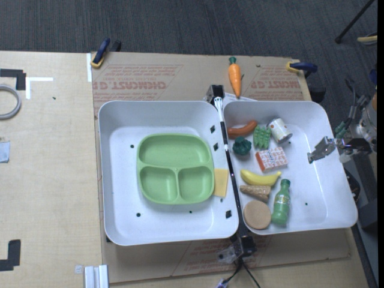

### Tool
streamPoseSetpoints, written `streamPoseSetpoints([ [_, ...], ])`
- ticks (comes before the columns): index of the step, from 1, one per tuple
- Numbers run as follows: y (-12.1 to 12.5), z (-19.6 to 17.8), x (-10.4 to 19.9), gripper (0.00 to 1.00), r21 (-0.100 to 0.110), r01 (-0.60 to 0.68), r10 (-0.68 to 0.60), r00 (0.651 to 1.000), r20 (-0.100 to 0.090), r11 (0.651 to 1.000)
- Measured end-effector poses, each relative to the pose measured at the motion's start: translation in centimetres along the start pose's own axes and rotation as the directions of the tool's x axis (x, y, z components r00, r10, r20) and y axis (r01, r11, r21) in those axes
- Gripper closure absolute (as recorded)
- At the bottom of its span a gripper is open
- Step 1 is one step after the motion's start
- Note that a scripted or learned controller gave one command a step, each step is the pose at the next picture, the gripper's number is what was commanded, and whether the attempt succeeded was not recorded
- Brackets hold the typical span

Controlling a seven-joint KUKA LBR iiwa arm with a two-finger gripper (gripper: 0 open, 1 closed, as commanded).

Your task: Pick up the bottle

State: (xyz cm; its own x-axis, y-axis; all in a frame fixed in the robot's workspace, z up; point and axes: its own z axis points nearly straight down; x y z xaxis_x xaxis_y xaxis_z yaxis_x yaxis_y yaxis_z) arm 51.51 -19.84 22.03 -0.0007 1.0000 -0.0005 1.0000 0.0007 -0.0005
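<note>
Your target, the green bottle (281,202), lies in the right bin (318,191), close to that bin's near edge. It has a pale label around its middle, and its cap points toward the far side. Just to its left, a round tan cookie-like disc (257,214) sits touching or nearly touching it. Above the disc you have a brown bread piece (255,191), then a yellow banana (260,177). Farther back in the same bin lie a red-and-white box (271,158), a green ridged block (261,137), a small dark green broccoli piece (241,146), an orange-red sausage (242,128) and a white can (279,130).

The gripper (321,150) hangs over the right side of the right bin, well apart from the bottle and farther back than it. You cannot tell from this view whether it is open or closed; nothing is visible in it.

In the left bin (114,179) you see a green divided plate (176,169) with a yellow cheese slice (221,182) just beside its right edge. A toy carrot (234,75) rests on the cardboard-covered tabletop (48,179) behind the bins.
</note>
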Motion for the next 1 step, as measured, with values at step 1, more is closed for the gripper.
streamPoseSetpoints([
  [1, 0.05, -0.95, -0.02, 1.0, -0.001, 0.001, -0.001, 1.0, 0.001, 1.0],
])
